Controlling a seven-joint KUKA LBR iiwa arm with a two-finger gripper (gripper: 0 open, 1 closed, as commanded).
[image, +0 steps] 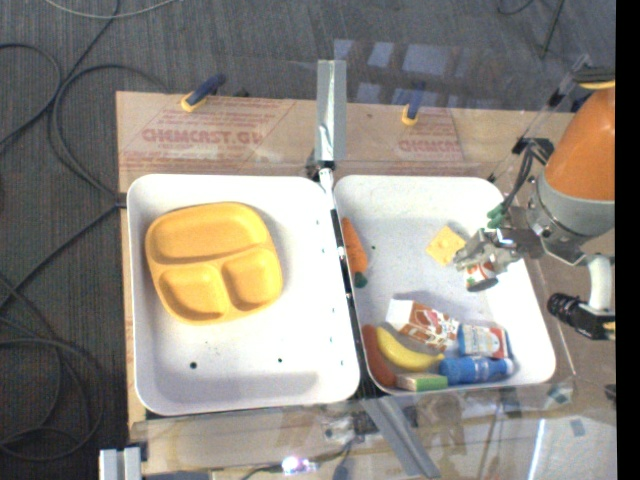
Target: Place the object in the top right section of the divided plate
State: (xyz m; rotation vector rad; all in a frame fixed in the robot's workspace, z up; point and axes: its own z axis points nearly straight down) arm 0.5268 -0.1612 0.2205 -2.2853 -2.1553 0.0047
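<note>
Since the gripper [484, 264] is only a small blur of metal with red and green specks, we cannot tell whether it is parted or closed, nor whether it touches the yellow wedge [446, 245] just to its left. The arm [578, 173], cut off by the frame's edge, reaches in from right of the wedge, wrist tipped down over the right bin [400, 208]. Well left of the wedge, the divided plate [213, 260] lies in the left bin [250, 358].

Below me lies dark grey carpet [150, 28] strewn with black cables [60, 98]; my brown cardboard-topped bench [250, 133] stands on it.
</note>
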